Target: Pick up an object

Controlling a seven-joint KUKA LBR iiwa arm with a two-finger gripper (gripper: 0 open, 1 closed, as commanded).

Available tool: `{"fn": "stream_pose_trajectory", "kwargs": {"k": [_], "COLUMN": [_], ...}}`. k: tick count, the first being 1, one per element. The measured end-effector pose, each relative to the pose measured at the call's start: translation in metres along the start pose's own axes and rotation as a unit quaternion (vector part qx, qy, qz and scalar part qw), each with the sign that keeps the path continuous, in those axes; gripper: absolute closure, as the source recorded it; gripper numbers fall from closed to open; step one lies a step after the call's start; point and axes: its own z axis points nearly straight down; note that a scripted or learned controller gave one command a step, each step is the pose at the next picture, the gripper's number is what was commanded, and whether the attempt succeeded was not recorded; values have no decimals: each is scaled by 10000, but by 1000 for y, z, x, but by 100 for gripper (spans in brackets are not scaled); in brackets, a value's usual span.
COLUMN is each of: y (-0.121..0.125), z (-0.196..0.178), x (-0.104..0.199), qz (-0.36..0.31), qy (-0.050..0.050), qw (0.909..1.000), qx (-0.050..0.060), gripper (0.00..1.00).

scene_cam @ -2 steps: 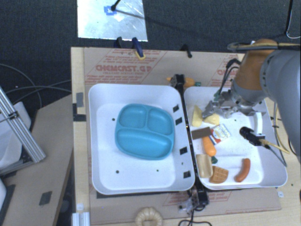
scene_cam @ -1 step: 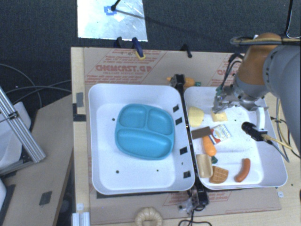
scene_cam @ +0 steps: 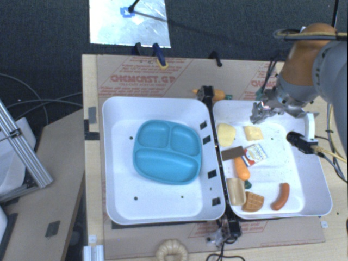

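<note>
The 2-finger metal gripper (scene_cam: 260, 112) is seen poised over the far part of the right-hand shallow white bin (scene_cam: 310, 173); whether it is clenched or released cannot be told. Just nearer than the gripper, a pale yellow square cheese piece (scene_cam: 252, 132) is found. To the left of the cheese, a yellow rounded food piece (scene_cam: 226, 133) is noted. Nearer within that bin lie an orange carrot (scene_cam: 242, 169), a brown waffle (scene_cam: 253, 201) and a red-brown sausage (scene_cam: 280, 196). Left of that bin, a blue 3-compartment plastic plate (scene_cam: 167, 151) is recorded.
</note>
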Motion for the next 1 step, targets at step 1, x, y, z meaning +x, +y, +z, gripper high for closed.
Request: {"fn": "stream_pose_trajectory", "kwargs": {"k": [1], "y": [5], "z": [-61], "x": [-8], "qz": [2], "qy": [-4], "qw": [10000], "qx": [-5], "gripper": [100]}}
